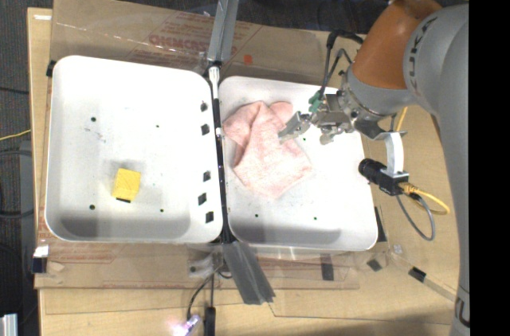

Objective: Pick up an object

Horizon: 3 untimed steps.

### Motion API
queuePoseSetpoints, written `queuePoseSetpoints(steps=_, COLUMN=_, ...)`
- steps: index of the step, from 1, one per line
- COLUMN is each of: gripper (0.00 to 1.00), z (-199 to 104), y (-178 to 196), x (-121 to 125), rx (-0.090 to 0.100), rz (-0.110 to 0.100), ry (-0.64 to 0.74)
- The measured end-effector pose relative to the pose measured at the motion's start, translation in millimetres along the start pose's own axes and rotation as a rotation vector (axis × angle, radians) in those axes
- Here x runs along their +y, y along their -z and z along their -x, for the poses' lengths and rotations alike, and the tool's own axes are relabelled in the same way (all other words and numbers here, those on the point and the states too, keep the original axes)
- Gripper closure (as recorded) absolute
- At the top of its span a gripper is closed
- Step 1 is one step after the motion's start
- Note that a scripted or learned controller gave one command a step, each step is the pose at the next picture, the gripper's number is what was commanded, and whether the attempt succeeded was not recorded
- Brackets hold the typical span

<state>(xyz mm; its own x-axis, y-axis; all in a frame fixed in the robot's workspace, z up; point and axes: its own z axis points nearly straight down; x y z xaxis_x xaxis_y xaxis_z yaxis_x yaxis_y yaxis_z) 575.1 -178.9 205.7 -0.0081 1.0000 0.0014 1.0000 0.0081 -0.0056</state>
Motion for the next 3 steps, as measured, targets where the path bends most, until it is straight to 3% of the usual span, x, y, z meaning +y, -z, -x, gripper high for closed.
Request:
queuePoseSetpoints(steps=1, gripper=0.0, z=4, y=-113, x=77, rx=-0.002, rz=0.006, ry=0.071)
queuePoseSetpoints(steps=2, gripper=1.0, z=2, y=-103, x=77, rx=-0.001, rz=0.004, ry=0.078)
queuePoseSetpoints(steps=3, gripper=1.0, z=-31, y=-25, x=82, rx=-0.001, rz=0.004, ry=-0.143)
